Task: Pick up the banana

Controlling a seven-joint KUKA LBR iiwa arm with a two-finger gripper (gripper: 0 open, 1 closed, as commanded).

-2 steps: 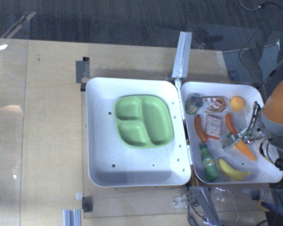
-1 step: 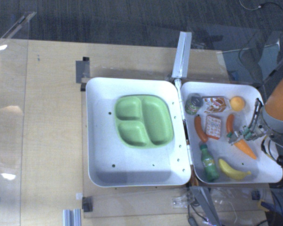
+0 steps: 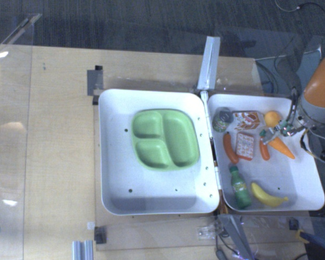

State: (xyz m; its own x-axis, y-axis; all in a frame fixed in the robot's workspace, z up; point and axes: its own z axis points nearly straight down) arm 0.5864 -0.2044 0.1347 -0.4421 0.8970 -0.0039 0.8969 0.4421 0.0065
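The yellow banana (image 3: 268, 195) lies flat near the front edge of the right bin (image 3: 309, 188), just right of a green bottle (image 3: 239, 187). My gripper (image 3: 280, 130) hangs over the back right part of that bin, above the carrot (image 3: 283, 147) and beside an orange (image 3: 272, 118). It is well behind the banana and not touching it. Nothing can be seen held in it.
The right bin also holds a can (image 3: 222, 119), a red sausage (image 3: 230, 148), two red snack packets (image 3: 245, 145) and a small red chili (image 3: 265, 151). A green divided plate (image 3: 165, 138) sits in the left bin (image 3: 116, 194). The arm's orange band (image 3: 320, 83) is at the right.
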